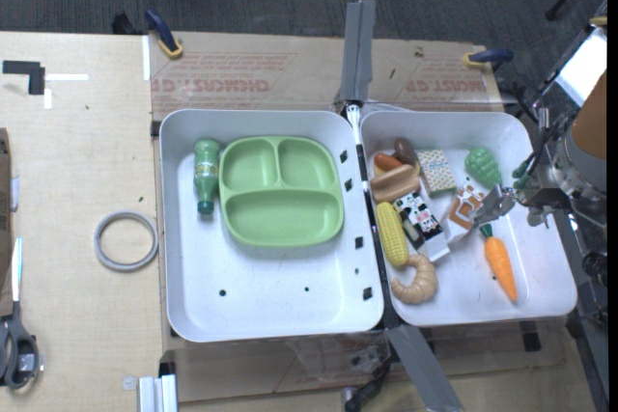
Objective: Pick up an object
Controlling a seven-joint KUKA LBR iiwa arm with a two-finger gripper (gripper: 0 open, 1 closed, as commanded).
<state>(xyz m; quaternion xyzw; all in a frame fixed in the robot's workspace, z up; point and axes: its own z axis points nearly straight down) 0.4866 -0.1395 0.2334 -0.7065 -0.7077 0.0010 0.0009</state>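
Robotics lab, clamped cardboard [319, 72] on workbench [68, 169] (tape roll [126, 239], scissors [19, 347]), office carpet

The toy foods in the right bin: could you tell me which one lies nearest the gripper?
The carrot, the orange one with a green top, lies just below the gripper. The corn, croissant and hot dog lie further left.

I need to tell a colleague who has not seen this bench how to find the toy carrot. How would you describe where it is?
Look at the right white bin, the one crowded with toy food. The carrot lies in its lower right part, apart from the pile, just below the gripper. It is the only plain orange cone with a small green top; the corn and croissant to its left are yellow and tan.
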